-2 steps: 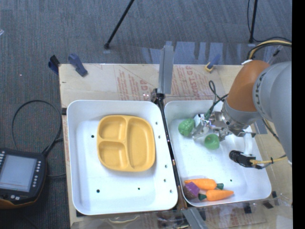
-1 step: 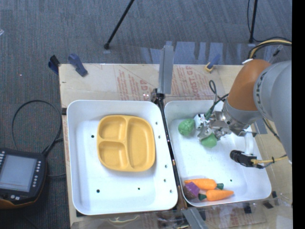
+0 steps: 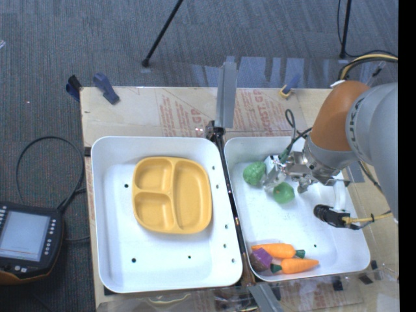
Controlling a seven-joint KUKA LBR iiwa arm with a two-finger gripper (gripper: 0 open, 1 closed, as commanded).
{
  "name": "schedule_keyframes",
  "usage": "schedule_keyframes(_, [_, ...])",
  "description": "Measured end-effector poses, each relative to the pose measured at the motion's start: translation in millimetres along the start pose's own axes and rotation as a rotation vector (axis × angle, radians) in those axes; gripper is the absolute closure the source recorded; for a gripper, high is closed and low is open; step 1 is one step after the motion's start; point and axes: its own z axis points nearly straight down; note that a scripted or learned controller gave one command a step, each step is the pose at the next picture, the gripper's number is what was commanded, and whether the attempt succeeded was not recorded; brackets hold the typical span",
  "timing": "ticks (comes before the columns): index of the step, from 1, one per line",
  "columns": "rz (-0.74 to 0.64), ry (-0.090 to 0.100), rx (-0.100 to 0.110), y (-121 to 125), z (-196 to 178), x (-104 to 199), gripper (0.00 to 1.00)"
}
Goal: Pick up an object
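Red print point(image 3: 188, 112) runs across the brown board of the worktop point(image 3: 149, 109) in the upper middle of the frame, but the letters lie turned and are too faint to read. No other writing or brand can be made out. The smooth green ball point(image 3: 283, 193) is round and mid-green. It lies in the upper half of the right bin point(image 3: 292, 226), at the centre right of the frame, just beneath the hand point(image 3: 286, 176). Whether the hand is wide, narrow or holding the ball cannot be told from this slant. A second green piece point(image 3: 254, 173), rougher and leafier, sits just to the left of the hand. There are two white bins, and the left bin point(image 3: 117, 239) holds one yellow plate point(image 3: 173, 194) with three compartments. At the lower edge of the right bin are two orange carrots point(image 3: 278, 249) point(image 3: 299, 264) with green tops, lying close together, and one purple piece point(image 3: 261, 259) touching them on their left. A handheld screen unit point(image 3: 26, 239) lies on the floor at the lower left.
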Motion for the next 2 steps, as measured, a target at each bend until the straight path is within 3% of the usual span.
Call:
schedule_keyframes(1, [0.001,0.002,0.007,0,-5,-1,1.00])
schedule_keyframes(2, [-0.072,-0.003,-0.024,-3,-130,52,1.00])
